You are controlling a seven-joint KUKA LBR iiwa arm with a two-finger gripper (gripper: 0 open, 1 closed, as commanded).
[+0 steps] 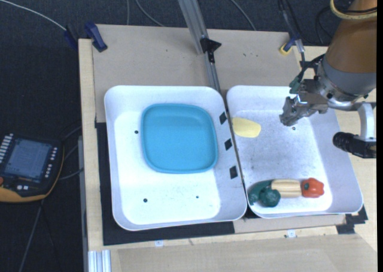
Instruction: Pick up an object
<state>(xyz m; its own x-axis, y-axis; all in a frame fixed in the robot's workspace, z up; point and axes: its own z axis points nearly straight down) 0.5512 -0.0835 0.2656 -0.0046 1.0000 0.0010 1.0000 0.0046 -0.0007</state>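
White plastic forms 2 shallow bins side by side on the counter (149, 46). The pincer (291, 116) hangs over the upper part of the right bin (287, 151), reaching in from the right on the grey arm (353, 49). Whether the pincer is spread or pressed together cannot be told at this angle; nothing is seen between its tips.

Objects noted, relative to the pincer:
- Yellow object (246, 127): to its left and slightly lower, near, apart from it, close to the bin's left wall.
- Green object (265, 195), tan object (286, 188) and red object (312, 187): well below it, in 1 row along the bin's near edge, each touching the next.
- Blue plate (179, 137): well to its left, lying flat in the left bin (122, 157).
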